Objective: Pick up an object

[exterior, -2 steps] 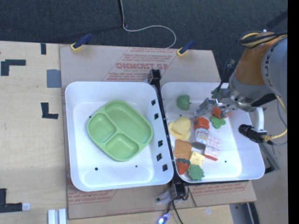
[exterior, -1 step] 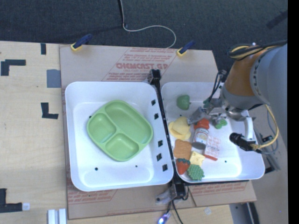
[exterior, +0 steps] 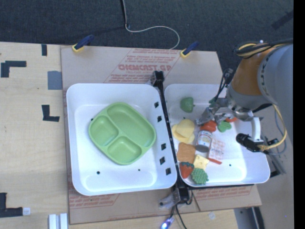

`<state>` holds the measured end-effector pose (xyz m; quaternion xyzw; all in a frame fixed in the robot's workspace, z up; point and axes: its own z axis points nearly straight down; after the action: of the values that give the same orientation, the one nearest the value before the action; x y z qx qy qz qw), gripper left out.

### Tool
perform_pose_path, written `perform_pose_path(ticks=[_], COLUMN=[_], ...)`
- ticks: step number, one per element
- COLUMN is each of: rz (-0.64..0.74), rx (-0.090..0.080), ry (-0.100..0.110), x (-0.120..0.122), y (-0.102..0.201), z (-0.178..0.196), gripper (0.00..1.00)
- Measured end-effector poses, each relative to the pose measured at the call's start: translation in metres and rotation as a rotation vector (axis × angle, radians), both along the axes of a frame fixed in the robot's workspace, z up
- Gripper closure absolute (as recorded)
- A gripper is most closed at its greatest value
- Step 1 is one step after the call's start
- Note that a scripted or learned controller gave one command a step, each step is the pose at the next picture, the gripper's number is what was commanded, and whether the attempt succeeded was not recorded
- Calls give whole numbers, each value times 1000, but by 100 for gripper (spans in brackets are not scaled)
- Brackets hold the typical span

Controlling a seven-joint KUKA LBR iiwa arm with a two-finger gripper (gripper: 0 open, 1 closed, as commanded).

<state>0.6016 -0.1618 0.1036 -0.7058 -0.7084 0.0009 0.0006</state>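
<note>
Camera view
Arm [exterior: 259,75]: reaches in from the right, over the right bin [exterior: 248,173].
Fingers [exterior: 213,119]: low among the toys; cannot tell how far open, or whether anything is held.
Toys: red piece [exterior: 208,126] touching the fingers, jar [exterior: 204,140] just below, green ball [exterior: 187,104] to the left.
Left bin [exterior: 78,142]: green tray [exterior: 122,133].

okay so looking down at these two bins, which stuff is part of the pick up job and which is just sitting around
Part of the job:
claw, down in the right bin
toys in that bin: green ball, yellow piece, small jar, red piece, toast, strawberry, broccoli

Just lying about:
green tray in the left bin
cardboard sheet
two clamps
white cable
</note>
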Motion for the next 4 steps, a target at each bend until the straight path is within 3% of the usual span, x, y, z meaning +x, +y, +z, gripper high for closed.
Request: perform_pose_path(ticks=[3, 4], rz=[-2, 4], rx=[-1, 3], ry=[-5, -2], x=[8, 6], y=[1, 60], z=[123, 131], gripper=[100, 100])
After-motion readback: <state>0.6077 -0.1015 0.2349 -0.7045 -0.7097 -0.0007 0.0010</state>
